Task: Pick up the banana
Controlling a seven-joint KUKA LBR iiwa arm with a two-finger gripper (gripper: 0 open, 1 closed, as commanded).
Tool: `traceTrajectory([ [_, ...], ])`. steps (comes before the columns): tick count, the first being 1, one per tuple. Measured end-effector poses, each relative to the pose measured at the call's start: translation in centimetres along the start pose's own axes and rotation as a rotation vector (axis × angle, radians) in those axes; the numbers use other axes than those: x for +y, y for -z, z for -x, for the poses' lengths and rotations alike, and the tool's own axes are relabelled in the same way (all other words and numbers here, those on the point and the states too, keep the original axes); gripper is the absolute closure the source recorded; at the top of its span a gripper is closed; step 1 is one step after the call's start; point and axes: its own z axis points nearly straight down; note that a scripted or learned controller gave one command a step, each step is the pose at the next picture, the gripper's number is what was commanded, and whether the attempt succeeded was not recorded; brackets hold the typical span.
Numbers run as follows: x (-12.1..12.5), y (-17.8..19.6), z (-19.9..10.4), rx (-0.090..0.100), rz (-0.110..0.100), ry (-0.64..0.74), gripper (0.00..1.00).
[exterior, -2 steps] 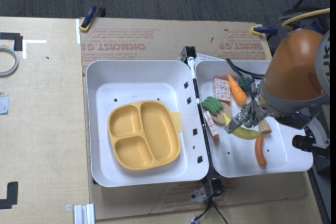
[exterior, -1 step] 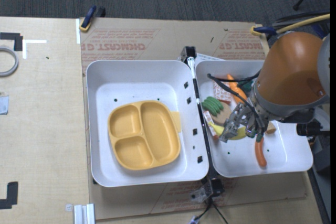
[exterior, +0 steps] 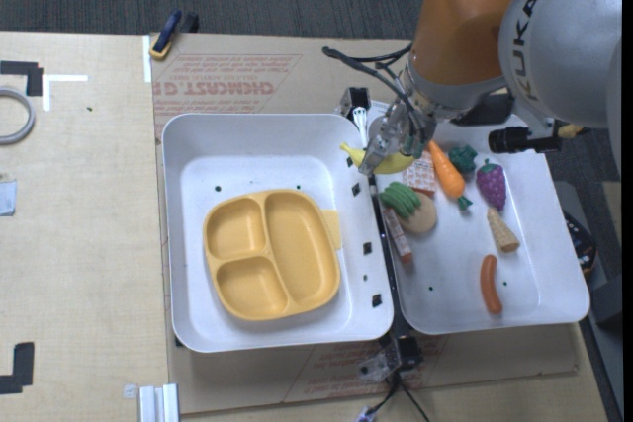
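Observation:
The yellow banana (exterior: pixel 396 163) hangs at the top left corner of the right bin (exterior: pixel 554 311), over the seam between the two bins. One yellow tip pokes out left of the fingers and the rest curves out to their right. My gripper (exterior: pixel 379 153) reaches down from the grey and orange arm (exterior: pixel 475 15), and its fingers are shut on the banana's middle. The fingers hide the banana's centre.
The right bin also holds a carrot (exterior: pixel 448 173), purple grapes (exterior: pixel 492 185), a green vegetable (exterior: pixel 401 198) on a beige lump (exterior: pixel 422 216), a sausage (exterior: pixel 489 284) and a pale cone (exterior: pixel 502 232). A yellow divided plate (exterior: pixel 272 254) lies in the left bin (exterior: pixel 188 212).

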Motion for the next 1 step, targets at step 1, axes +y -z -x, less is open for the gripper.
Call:
traceTrajectory([
  [1, 7.28, -7.43, -4.78, -0.005, 0.004, -0.014, 1.0],
])
